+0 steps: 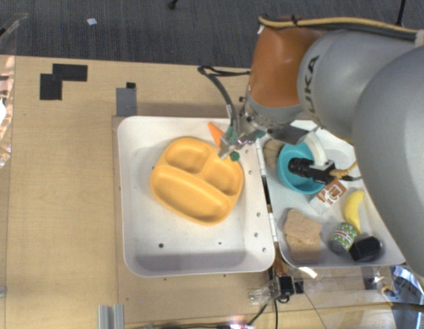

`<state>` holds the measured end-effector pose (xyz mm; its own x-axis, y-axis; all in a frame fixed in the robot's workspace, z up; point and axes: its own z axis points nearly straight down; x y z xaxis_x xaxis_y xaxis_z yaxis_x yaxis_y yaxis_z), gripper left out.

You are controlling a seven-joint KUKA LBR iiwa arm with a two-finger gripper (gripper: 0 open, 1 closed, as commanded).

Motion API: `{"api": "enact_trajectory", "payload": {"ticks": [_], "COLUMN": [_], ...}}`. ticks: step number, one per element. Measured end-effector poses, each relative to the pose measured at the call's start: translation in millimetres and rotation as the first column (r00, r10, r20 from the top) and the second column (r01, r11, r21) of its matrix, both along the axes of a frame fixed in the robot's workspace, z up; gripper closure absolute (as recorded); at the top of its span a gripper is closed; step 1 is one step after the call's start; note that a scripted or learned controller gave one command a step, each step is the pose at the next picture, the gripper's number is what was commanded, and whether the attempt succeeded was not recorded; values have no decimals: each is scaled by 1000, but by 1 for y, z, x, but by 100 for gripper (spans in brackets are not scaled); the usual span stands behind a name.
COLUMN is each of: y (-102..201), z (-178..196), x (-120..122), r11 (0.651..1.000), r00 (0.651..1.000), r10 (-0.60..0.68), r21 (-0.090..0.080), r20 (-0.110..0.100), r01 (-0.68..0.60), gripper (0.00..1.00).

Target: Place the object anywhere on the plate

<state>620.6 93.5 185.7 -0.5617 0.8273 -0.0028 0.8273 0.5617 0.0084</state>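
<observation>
Count, camera view:
- White bins: 2, the left bin (130,204) at 9 o'clock of the right bin (284,249).
- Left bin: 1 yellow divided plate (196,179); 1 orange carrot-shaped piece (215,131) at the plate's 1 o'clock.
- Right bin: 1 teal cup (291,166), 1 banana (353,207), 1 tan sponge block (304,230), 1 small green can (344,236), 1 black cylinder (366,248), 1 small printed packet (330,193).
- Arms: 1, with 1 gripper (232,142).
</observation>
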Motion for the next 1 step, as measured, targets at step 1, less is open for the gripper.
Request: {"api": "enact_trajectory", "payload": {"ticks": [1], "y": [-2], "z": [0], "x": [0], "r11": [1000], "r00": [1000], "r10": [-3], "r21": [-1], "r20": [0], "r01": [3], "gripper": [0]}}
